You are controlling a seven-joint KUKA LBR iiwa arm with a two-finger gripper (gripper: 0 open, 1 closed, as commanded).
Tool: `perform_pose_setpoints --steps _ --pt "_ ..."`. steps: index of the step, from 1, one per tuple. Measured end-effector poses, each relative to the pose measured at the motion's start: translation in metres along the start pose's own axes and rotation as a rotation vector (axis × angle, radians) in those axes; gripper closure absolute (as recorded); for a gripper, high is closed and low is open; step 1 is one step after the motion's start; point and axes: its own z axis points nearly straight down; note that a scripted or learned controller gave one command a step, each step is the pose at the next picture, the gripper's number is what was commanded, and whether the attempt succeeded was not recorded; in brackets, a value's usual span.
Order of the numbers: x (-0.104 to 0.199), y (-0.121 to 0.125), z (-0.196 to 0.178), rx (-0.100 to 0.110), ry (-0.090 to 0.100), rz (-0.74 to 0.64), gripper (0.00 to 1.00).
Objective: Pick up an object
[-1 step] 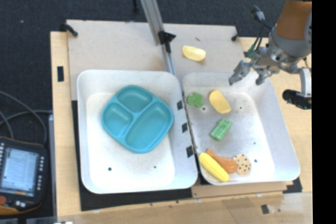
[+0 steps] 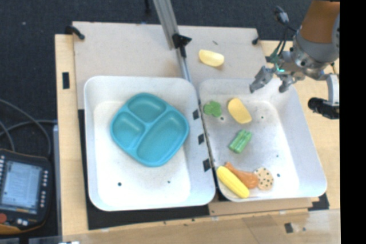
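Arm enters from the right; orange band (image 2: 318,19) above the wrist, gripper (image 2: 270,82) hanging over the far right rim of the right bin (image 2: 297,140). Jaws spread, two dark fingers (image 2: 258,80) apart with nothing between them. Right bin contents: yellow rounded piece (image 2: 239,111) near the far end, just beside a small green round piece (image 2: 213,109) to its left; green ridged block (image 2: 240,141) near the middle, apart from the others; at the near edge a cluster of three lying against each other: yellow banana-like piece (image 2: 233,182), orange piece (image 2: 245,176) behind it, and a tan speckled cookie-like disc (image 2: 263,178) to the right. The gripper touches none of these; nearest is the yellow rounded piece, below and left of the fingers. Left bin (image 2: 103,186) holds a teal divided plate (image 2: 150,128) with three compartments, lying flat and roughly centred. A second yellow piece (image 2: 211,58) sits outside both bins on the pale board (image 2: 126,48) beyond them, on the counter (image 2: 68,220). A grey metal rail (image 2: 162,0) slants down from the top of the view, ending at a black clamp (image 2: 181,41) near the gap between the bins. A handheld pendant with screen (image 2: 22,188) lies at the lower left, off the counter.
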Motion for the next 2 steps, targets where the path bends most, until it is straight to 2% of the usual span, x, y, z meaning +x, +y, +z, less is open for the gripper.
perform_pose_setpoints --steps 2 --pt "-0.013 0.008 0.093 0.004 0.000 0.004 0.00"
